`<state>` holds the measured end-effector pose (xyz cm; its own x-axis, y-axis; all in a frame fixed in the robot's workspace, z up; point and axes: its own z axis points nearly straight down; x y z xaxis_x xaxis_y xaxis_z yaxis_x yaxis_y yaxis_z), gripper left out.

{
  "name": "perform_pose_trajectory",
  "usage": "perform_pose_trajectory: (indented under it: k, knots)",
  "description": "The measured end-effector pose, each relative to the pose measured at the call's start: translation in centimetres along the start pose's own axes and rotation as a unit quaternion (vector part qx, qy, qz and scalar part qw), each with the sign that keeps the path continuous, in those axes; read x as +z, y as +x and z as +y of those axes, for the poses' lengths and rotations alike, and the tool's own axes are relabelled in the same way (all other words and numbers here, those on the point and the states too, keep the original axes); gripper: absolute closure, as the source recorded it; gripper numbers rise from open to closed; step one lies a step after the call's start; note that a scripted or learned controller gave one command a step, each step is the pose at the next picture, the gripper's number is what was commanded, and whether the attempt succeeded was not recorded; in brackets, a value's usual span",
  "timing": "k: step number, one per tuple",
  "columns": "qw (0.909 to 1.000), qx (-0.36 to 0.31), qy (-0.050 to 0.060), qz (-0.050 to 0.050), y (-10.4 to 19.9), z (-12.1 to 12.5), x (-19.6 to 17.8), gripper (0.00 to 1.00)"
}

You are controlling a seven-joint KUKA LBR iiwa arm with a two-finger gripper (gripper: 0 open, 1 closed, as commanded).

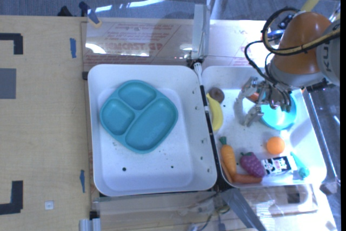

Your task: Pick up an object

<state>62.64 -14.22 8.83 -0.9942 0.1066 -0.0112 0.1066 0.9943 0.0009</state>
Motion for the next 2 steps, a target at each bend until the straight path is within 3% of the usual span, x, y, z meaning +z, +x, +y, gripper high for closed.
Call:
perform_pose_trajectory:
  k: [1, 2]
  knots:
    - [1.0000, -0.001, 0.000, -0.007, -0.42, 0.08, -1.50, 1.00]
    - [1.0000, -0.001, 0.000, -0.006, -0.37, 0.09, -1.40, 0.00]
